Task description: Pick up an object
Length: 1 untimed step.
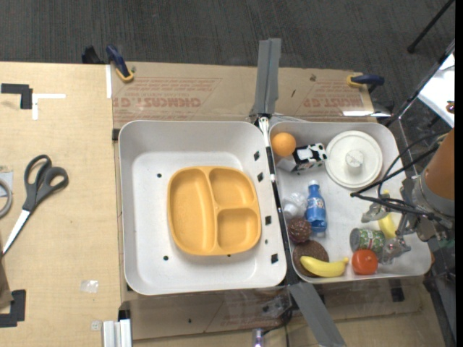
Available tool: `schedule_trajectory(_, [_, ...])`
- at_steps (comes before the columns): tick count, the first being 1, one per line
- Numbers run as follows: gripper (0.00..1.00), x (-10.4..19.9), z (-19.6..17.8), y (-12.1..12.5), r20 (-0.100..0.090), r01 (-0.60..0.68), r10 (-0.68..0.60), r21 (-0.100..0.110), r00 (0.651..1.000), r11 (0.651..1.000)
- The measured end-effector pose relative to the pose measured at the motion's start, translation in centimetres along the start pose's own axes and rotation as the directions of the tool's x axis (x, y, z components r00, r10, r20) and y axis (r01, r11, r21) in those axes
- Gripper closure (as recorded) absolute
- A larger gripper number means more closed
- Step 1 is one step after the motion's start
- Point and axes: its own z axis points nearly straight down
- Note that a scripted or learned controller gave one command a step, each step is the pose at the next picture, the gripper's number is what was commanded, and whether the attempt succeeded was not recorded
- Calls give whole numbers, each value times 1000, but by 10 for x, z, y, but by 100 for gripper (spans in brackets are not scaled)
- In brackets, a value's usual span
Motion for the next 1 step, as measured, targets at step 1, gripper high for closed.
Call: schedule_trajectory(1, [0, 0, 9, -1, -5, 37, -37, -1, 999, 999])
